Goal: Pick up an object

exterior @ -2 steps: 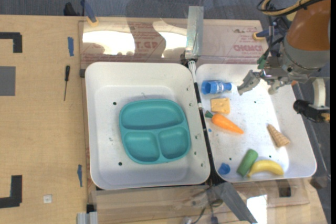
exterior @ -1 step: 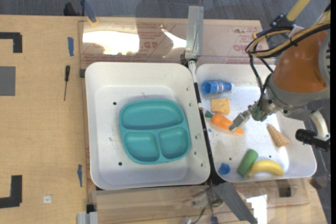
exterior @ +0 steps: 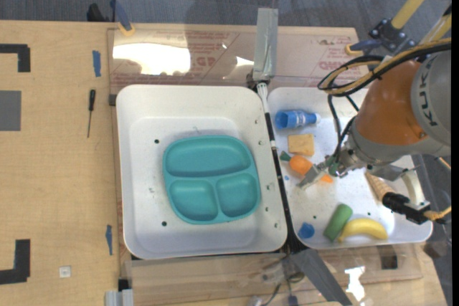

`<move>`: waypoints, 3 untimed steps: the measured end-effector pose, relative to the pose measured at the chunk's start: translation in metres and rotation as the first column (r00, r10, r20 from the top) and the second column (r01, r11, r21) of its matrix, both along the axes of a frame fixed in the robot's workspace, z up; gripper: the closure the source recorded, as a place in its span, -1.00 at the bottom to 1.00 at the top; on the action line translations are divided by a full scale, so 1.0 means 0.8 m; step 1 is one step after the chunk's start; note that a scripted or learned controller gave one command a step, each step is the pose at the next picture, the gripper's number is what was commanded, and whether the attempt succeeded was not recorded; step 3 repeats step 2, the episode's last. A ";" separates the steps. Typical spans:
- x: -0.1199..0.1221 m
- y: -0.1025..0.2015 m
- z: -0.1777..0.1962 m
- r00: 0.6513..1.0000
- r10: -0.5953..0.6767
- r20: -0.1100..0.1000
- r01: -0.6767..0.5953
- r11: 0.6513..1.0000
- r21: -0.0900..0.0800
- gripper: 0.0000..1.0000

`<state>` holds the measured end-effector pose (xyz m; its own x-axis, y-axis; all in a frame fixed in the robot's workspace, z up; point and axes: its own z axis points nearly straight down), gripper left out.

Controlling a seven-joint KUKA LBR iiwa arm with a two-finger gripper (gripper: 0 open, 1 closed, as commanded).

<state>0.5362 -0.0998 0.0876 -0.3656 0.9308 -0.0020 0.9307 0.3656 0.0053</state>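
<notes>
The banana [exterior: 366,228] and green cylinder [exterior: 338,221] lie at the right bin's [exterior: 419,234] front. The gripper [exterior: 315,175] hangs beside the orange ball [exterior: 300,165]; I cannot tell its jaw state. Centre over the ball before closing.

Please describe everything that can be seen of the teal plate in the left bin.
The teal plate looks like smooth moulded plastic, a rounded rectangle with a raised rim. It has three compartments: one long one on the far side and two smaller ones on the near side. It lies flat, open side up, slightly turned, near the middle of the left bin, resting on the bin's white floor. Nothing lies in its compartments, and nothing else touches it.
</notes>
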 end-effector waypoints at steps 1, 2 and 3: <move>0.003 0.000 0.014 1.000 -0.002 0.007 0.002 1.000 0.000 1.00; 0.044 0.076 0.124 0.999 0.047 0.001 -0.047 0.999 0.001 1.00; 0.044 0.076 0.124 0.999 0.047 0.001 -0.047 0.999 0.001 1.00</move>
